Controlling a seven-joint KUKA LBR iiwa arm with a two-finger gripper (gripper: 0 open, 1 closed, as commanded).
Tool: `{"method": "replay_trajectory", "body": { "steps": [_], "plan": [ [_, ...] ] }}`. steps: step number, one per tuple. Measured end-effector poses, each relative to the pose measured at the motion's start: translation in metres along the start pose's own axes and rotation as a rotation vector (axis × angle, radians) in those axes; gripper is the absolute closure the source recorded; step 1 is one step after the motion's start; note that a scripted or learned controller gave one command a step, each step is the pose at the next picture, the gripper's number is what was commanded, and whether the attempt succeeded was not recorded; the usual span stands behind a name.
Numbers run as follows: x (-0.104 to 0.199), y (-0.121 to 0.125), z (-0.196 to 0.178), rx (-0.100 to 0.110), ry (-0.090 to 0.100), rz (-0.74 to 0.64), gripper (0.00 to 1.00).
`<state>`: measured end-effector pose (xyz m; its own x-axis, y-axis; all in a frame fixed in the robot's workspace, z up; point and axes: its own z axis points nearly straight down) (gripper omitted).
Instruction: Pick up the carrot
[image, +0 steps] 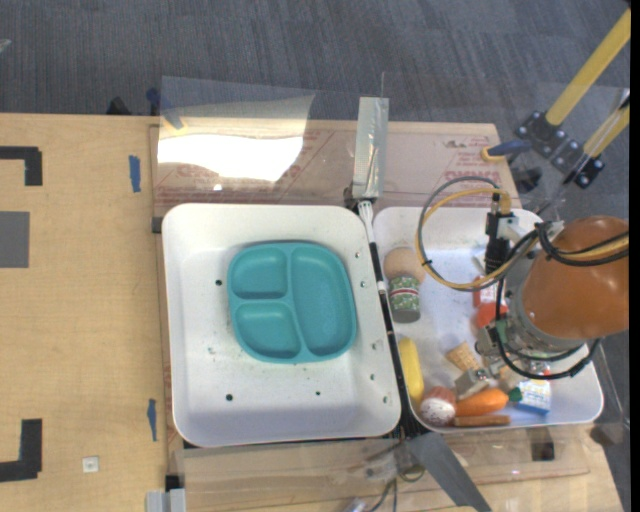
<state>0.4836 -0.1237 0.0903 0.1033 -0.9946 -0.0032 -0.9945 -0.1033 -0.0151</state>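
Pincer (478, 375) low in right bin (455, 228), just at 12 o'clock of the carrot (482, 402); opening cannot be told, wrist blocks it. Carrot lies flat against the bin's near wall.

Risk, as judged: crowding. Closing may catch a neighbour or shove the carrot against the wall.
- At its 9: red-white ball (437, 408), touching.
- At its 3: blue-white packet (533, 397).
- Farther toward 10: yellow banana (410, 367), small can (405, 298).

Left bin (190, 300) holds a teal divided plate (293, 301).
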Motion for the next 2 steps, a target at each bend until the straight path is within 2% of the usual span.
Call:
{"method": "replay_trajectory", "body": {
  "steps": [1, 2],
  "plan": [
    [-0.019, -0.040, 0.002, -0.008, 0.001, -0.413, 0.00],
    [-0.023, -0.042, -0.010, -0.003, -0.005, -0.410, 1.00]
  ]
}}
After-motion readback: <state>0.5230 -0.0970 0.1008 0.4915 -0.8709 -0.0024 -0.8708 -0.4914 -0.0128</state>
